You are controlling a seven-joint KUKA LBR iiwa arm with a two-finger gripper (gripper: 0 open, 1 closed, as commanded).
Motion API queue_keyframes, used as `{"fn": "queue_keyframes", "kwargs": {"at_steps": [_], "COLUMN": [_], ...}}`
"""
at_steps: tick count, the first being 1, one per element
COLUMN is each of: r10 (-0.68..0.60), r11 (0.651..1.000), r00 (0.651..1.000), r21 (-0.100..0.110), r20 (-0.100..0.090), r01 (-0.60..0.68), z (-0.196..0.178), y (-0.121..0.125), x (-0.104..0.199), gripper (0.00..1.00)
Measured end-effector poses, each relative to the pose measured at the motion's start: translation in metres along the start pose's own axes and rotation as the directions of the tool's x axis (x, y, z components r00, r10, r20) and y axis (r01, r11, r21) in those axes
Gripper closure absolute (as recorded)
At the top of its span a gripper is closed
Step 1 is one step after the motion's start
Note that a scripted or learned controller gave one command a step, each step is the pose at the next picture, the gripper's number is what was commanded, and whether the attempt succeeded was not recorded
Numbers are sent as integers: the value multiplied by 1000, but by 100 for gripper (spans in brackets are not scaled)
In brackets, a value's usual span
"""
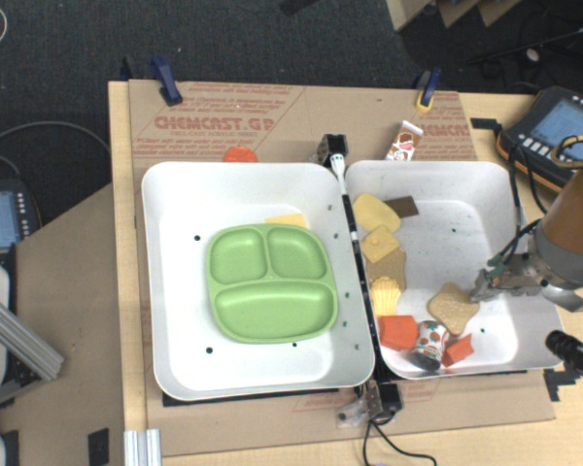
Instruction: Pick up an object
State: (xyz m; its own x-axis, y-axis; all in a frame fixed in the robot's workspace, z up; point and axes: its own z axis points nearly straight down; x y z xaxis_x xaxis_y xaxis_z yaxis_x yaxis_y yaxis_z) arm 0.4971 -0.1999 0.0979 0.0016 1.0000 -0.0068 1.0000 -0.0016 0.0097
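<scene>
The right bin (466,187) holds several play-food items. Along its left wall lie pale yellow pieces (372,212), a tan cracker (379,246), a small dark brown block (401,206) and a yellow ridged piece (386,291). Near the front sit an orange block (398,332), a small printed can (428,344), a red piece (459,349) and a toast slice (452,309). My gripper (493,282) hangs low over the right side of this bin, just right of and above the toast slice. Nothing shows held in it.
The left bin (175,260) carries a green divided plate (269,282) with a yellow slice (287,220) behind it. A small carton (404,142) and an orange disc (239,154) lie on the cardboard behind the bins. A handheld pendant (554,134) sits at the right.
</scene>
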Motion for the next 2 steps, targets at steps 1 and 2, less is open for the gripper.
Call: {"fn": "queue_keyframes", "kwargs": {"at_steps": [1,2], "r10": [-8,-3], "r11": [1000,1000], "r00": [1000,1000], "r21": [0,9], "r20": [-4,-6], "r01": [8,3], "z": [-95,-90], "y": [50,47], "x": [46,44], "gripper": [100,0]}}
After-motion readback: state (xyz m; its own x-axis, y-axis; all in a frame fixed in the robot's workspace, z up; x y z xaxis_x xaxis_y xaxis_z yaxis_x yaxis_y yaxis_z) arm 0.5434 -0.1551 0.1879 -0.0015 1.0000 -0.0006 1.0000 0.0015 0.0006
